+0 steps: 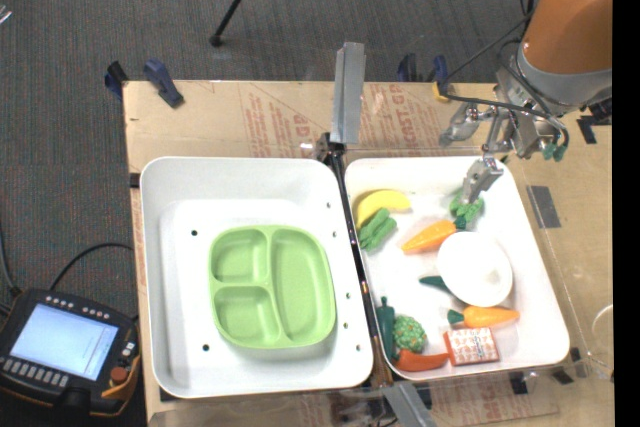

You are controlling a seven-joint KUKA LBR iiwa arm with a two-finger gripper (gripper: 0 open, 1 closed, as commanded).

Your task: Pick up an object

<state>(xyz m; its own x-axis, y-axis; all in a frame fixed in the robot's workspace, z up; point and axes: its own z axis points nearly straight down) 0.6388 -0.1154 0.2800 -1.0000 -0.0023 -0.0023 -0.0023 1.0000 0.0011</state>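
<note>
- Camera view looks down on two white bins sitting side by side on the cardboard-topped bench (250, 120).
- Over at the right bin (530, 215), the arm's orange band (572, 10) fills the top right corner and the gripper (478, 187) hangs low over the far edge of that bin.
- One finger (482, 177) shows, slanting down toward a small green broccoli floret (466, 209); it looks to be touching the top of it, but I cannot tell whether the fingers are apart or closed on it.
- Just left of that sit a yellow banana (381, 204) and a green pea pod (377, 229), tight against the bin's left wall.
- An orange carrot (430, 235) lies between the floret and a white plate (474, 269), with a dark green piece (436, 283) poking out at the plate's left rim.
- Near edge of the bin is crowded: second carrot (482, 317), red snack packet (470, 346), bigger broccoli (408, 332), red pepper (422, 362), dark green vegetable (386, 319).
- Open floor shows along the right bin's far-right corner and right wall.
- Left bin (165, 215) carries a green divided tray (272, 288) in its middle, with bare white floor all round it.
</note>
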